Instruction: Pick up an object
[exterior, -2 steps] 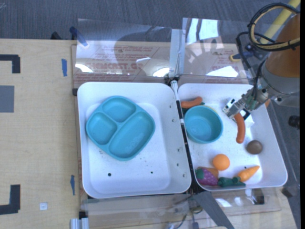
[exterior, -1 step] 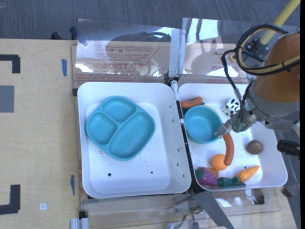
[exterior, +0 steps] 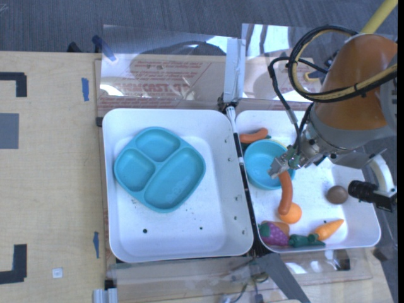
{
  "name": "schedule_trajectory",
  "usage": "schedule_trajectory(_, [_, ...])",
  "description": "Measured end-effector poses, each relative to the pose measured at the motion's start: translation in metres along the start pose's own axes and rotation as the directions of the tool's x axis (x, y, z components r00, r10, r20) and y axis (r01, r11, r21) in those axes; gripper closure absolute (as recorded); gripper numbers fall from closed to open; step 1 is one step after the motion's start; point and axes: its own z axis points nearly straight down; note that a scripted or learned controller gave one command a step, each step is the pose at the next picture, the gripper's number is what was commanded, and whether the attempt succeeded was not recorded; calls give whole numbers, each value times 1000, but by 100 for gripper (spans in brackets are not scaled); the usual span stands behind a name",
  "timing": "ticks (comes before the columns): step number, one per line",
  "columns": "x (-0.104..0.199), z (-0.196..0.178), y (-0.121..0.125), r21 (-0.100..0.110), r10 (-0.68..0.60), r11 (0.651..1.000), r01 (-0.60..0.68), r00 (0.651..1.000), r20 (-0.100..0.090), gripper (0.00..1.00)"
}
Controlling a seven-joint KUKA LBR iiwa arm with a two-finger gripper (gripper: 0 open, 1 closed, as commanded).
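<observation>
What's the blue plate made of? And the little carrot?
The blue plate looks like smooth moulded plastic: one even colour, rounded compartments, soft sheen. The carrot is probably toy plastic too, with its bright orange body and flat green top, though it's small to judge.

1. Long orange sausage-shaped toy (exterior: 286, 193) in the right bin, standing roughly top-to-bottom, its upper end right at the gripper (exterior: 282, 166).
2. Its lower end touches a round orange piece (exterior: 290, 214).
3. Its upper part sits just beside the blue bowl (exterior: 262, 164), on the bowl's right edge.
</observation>
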Motion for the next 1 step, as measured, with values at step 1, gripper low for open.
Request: schedule_trajectory(1, [73,23,10,8,69,998,-69,998,-6,100])
